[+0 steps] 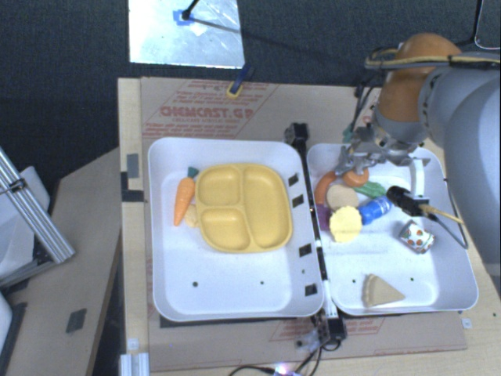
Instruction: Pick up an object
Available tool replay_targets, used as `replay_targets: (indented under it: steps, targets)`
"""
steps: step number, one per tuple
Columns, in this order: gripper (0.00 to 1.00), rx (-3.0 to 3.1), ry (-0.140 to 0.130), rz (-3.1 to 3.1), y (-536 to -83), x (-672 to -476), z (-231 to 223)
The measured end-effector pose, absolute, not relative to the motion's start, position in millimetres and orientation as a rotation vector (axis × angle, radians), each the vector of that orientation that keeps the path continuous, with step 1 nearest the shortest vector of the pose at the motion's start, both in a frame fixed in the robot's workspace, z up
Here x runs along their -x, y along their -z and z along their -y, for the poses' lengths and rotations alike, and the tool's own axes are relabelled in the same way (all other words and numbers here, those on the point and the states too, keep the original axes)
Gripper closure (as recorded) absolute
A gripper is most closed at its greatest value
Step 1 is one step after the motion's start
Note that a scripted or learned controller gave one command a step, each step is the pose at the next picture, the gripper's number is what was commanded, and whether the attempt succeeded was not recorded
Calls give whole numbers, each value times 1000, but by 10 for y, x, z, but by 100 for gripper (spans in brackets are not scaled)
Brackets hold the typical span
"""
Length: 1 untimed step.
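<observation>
My gripper hangs low over the back left part of the right bin. Right under it lies a small orange-red piece, touching a cluster of toy foods: a curved orange piece, a tan round piece, a green piece, a blue piece and a yellow round piece. Nothing is visibly lifted. A silver and brown block lies apart to the right. A tan wedge rests near the bin's front.
The left bin holds a yellow divided plate with a toy carrot beside its left edge. A black hinge strip runs between the bins. The grey arm looms over the right bin's back right.
</observation>
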<state>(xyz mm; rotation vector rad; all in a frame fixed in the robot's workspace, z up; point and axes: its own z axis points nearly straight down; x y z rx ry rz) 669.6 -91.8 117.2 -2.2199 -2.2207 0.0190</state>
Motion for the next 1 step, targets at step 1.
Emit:
replay_targets:
  steps: [1]
  targets:
    - [100,2223,6,2225,-1625,-6657,927]
